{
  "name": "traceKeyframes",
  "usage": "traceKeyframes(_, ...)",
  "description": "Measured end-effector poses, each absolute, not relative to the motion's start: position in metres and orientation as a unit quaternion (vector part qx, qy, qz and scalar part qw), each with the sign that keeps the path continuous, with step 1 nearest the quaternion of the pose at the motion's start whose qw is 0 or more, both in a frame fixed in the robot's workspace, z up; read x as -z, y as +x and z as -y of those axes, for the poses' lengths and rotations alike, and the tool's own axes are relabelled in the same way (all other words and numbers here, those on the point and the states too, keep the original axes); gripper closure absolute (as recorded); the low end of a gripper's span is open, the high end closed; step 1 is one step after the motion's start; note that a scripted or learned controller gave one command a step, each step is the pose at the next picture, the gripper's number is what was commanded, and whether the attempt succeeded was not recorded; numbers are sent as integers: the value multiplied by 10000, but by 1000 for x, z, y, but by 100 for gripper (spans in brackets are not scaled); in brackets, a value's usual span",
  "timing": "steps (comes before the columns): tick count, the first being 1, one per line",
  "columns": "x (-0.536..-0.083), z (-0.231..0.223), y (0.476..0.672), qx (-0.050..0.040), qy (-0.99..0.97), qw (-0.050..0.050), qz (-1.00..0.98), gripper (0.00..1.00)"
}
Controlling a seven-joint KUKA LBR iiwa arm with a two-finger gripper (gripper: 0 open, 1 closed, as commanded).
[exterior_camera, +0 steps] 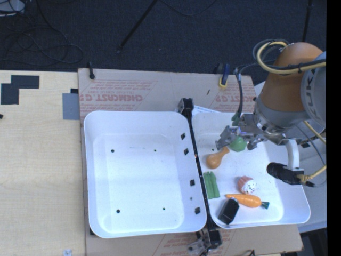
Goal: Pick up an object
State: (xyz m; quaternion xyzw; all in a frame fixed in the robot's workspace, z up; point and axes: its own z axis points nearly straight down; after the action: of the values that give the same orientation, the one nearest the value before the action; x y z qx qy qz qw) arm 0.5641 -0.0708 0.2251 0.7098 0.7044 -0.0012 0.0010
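Two white bins [101,122], six small objects [249,200].

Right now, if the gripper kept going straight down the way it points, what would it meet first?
Probably the green object directly at the gripper, beside the tan pear-shaped toy; depth is unclear from this slant, so it may already be touching.

Two shallow white bins are seated side by side on the worktop [37,159]. The left bin [101,127] is separated from the right bin [287,212] by a black divider [193,159]. The arm [290,84] is extended from the right, with the gripper [230,139] positioned low over the upper part of the right bin, just beside a green object [238,144]. An orange pear-shaped object [216,159] is located directly below. A green strip [212,185], a red-and-white object [246,185], a carrot [245,200] and a black block [229,211] are distributed along the near part.
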Motion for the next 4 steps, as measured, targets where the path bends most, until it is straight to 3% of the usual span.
traceKeyframes(1, -185, -3, 555, 18, 7052, -39, -7090, 0)
traceKeyframes(2, -214, -21, 648, -22, 7061, 22, -7081, 0)
traceKeyframes(3, -222, -20, 644, 22, 7052, -10, -7090, 100)
traceKeyframes(4, -306, -47, 613, -22, 7061, 8, -7081, 100)
